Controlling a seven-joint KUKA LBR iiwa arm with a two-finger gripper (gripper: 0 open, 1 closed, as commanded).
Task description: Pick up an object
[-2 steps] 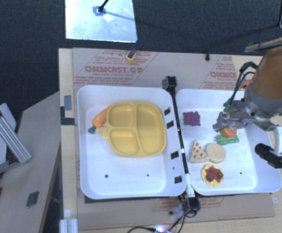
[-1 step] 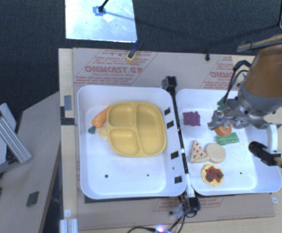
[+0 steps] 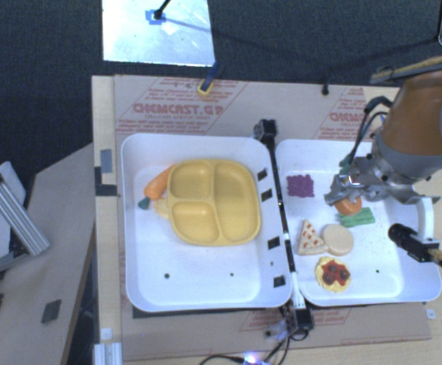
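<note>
My gripper (image 3: 345, 192) hangs low over the right bin (image 3: 403, 280), right above an orange piece (image 3: 349, 205) and a green piece (image 3: 357, 219). The orange piece lies just under the fingertips and is partly hidden by them. A purple bunch of grapes (image 3: 301, 185) lies to the gripper's left. In front of it lie a pizza slice (image 3: 309, 237), a round tan cookie (image 3: 338, 239) and a small round pizza (image 3: 333, 274).
The left bin (image 3: 141, 280) holds a yellow divided plate (image 3: 209, 202) with a carrot (image 3: 157, 182) at its left edge. A black divider (image 3: 278, 211) separates the bins. A black part (image 3: 411, 242) juts from the arm over the right bin's right side.
</note>
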